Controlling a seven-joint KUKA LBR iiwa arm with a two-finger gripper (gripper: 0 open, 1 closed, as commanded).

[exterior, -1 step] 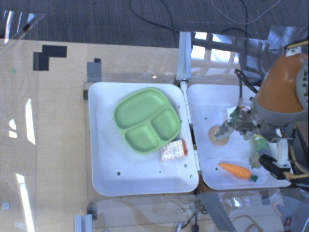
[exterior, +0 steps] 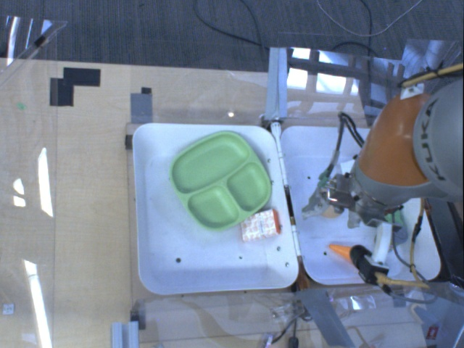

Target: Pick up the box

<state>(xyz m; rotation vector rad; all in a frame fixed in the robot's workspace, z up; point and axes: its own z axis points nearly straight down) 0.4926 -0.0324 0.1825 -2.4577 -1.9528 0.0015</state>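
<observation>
The box [exterior: 260,225] is small, with a red and white pattern. It lies in the left bin [exterior: 167,267], just off the lower right edge of the green divided plate [exterior: 221,178] and close to the bin's right wall. My gripper [exterior: 324,200] hangs over the right bin [exterior: 312,158], near that bin's left side, on the other side of the wall between the two bins from the box. It is well apart from the box, and nothing can be made out between its parts.
A small orange cone-shaped thing [exterior: 338,251] lies near the front of the right bin, below the gripper. The arm's orange band and grey wrist cover much of that bin's right half. The green plate takes up the left bin's upper middle.
</observation>
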